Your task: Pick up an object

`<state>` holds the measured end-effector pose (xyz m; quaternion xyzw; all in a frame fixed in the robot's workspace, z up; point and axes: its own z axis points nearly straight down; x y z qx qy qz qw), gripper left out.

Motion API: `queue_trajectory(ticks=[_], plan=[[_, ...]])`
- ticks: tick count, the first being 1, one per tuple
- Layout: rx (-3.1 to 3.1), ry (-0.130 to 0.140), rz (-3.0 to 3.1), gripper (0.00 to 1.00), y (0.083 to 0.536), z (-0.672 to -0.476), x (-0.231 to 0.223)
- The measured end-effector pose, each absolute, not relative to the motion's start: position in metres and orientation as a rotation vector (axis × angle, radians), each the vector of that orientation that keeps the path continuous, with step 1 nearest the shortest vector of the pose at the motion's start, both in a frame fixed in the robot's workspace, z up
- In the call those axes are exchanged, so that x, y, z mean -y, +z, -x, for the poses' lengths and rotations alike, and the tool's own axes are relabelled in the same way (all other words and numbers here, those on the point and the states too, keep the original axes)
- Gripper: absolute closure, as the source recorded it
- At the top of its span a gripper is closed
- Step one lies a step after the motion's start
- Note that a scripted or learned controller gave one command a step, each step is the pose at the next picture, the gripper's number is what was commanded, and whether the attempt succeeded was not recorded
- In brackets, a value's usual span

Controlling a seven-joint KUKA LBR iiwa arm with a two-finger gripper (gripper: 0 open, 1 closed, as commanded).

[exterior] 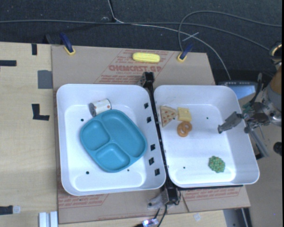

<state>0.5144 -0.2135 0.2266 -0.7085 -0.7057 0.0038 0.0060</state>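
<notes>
The right bin (pixel 199 96) holds a tan wedge (pixel 167 115), a yellow cube (pixel 183 113), a brown ring (pixel 183 129) and a green knobbly piece (pixel 217 164). In the left bin (pixel 66 126) lies a blue divided plate (pixel 112 140), with a small white cup (pixel 100 107) on its side behind it. My gripper (pixel 244 141) hangs over the right bin's right rim. It is open with nothing between its fingers; one dark finger (pixel 228 124) points left over the bin floor. The ring is well to its left and the green piece is below it.
A yellow oblong object (pixel 146 57) lies on the cardboard sheet (pixel 85 65) behind the bins. Two clamps (pixel 67 45) hold the sheet's far edge. Cables run across the dark cloth at the back. A black divider (pixel 154 126) joins the bins.
</notes>
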Motion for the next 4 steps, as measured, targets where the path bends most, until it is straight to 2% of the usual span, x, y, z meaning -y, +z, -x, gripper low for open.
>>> queue_trajectory(ticks=[1,2,4], plan=[[2.222,0.002,2.220,0.00,0.234,-0.517,0.213],[2.219,0.006,2.217,0.00,0.175,-0.525,0.214],[2.224,0.003,2.221,0.00,0.083,-0.521,0.214]])
